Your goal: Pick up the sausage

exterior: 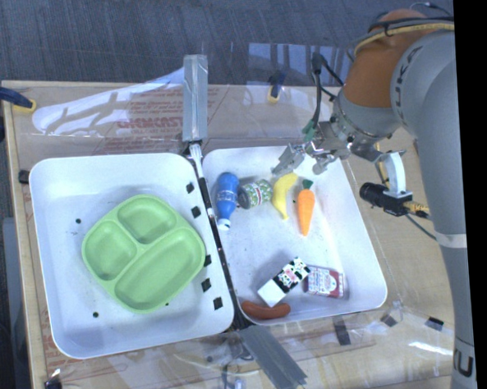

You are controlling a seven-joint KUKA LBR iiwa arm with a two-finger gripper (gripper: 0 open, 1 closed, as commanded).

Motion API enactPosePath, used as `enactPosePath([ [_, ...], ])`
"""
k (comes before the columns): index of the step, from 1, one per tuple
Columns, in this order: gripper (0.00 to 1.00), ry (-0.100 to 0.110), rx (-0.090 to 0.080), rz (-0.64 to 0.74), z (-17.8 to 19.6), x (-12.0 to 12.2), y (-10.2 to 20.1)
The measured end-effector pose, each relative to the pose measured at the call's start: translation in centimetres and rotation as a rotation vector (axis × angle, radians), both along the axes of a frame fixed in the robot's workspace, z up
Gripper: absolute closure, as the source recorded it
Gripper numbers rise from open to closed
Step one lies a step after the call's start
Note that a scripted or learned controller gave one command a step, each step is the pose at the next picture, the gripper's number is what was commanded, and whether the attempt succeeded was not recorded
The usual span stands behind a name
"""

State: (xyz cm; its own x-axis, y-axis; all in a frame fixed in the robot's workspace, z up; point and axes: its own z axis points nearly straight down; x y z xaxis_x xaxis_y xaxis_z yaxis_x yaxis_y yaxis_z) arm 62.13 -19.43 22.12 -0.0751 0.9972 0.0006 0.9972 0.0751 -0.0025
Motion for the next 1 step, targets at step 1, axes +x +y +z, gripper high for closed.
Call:
enactPosePath([
  [1,0.0,0.006,0.002,-0.062,-9.62,-2.74,-1.5],
])
